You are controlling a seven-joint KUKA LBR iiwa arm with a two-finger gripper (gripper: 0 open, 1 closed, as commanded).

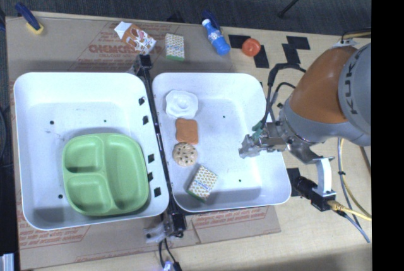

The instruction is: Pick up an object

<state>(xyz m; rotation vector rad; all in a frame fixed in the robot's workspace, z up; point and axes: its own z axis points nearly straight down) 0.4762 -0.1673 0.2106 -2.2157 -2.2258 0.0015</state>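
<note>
The right bin (227, 96) holds a white round lid-like object (182, 102), an orange-brown square piece (187, 131), a round speckled cookie (185, 154) and a small patterned box (202, 182), all along its left side. My gripper (248, 148) hangs over the right part of this bin, well to the right of the cookie and apart from every object. Nothing shows between its fingers. The arm's grey body and orange band (319, 96) sit over the bin's right rim.
The left bin (38, 105) holds a green divided plate (104, 173). Behind the bins on the bench lie a blue bottle (216, 38), an orange ball (251, 47), a small patterned box (174, 47) and a snack packet (134, 37). Cables trail at the right.
</note>
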